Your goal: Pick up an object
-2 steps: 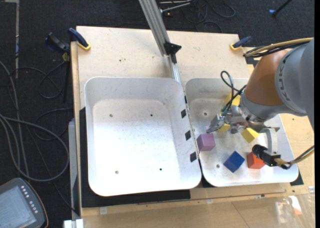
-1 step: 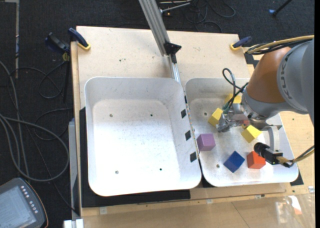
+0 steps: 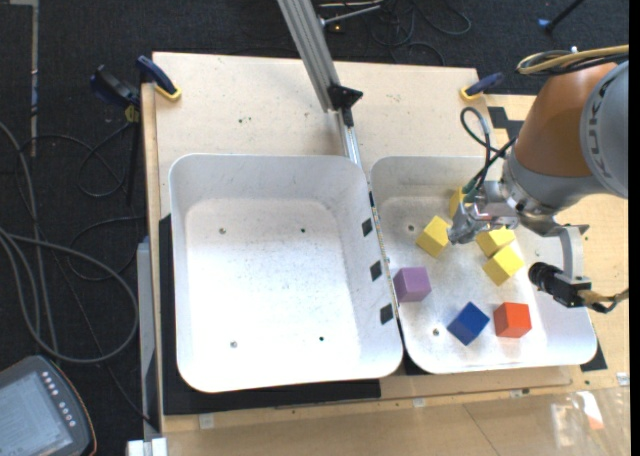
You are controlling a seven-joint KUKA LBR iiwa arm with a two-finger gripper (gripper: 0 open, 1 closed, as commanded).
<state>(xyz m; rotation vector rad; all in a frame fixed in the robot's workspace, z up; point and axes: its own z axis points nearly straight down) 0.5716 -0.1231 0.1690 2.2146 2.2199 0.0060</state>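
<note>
Within the right-hand bin [image 3: 580, 349], the gripper [image 3: 466, 227] sits low among a cluster of yellow blocks. Whether the fingers are open or closed on anything cannot be told. One yellow block [image 3: 434, 236] lies just left of the gripper; two more [image 3: 500, 252] lie just right of it. Purple [image 3: 411, 284], blue [image 3: 468, 323] and orange [image 3: 512, 319] blocks lie nearer the bin's front wall. Recommended: centre on one yellow block, avoid nudging neighbours, close fully, then lift straight up
</note>
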